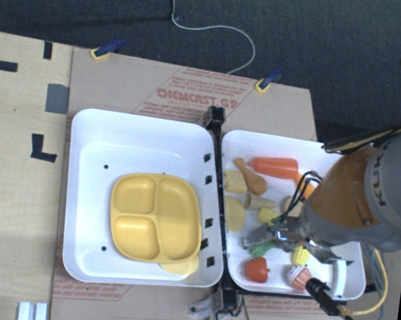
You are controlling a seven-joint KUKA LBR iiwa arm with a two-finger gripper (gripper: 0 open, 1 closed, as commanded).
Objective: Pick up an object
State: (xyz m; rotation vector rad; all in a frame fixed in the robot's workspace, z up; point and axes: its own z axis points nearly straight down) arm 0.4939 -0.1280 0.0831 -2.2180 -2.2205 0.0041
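My gripper [264, 237] hangs low in the right bin [331, 281], coming in from the right among a heap of toy foods. Just below it lies a red tomato-like piece [257, 269]. A small green and yellow piece [269, 216] sits right above it. To its left lie a pale yellow slice [235, 214] and a tan drumstick [248, 176]. An orange carrot [274, 166] rests at the bin's far side. I see nothing lifted in the gripper.
The left bin [95, 148] bears a yellow divided plate [155, 216]. A yellow-and-white piece [299, 257] and a pinkish piece [301, 282] lie under the wrist. The dividing wall [215, 187] between the bins runs close to the gripper's left.
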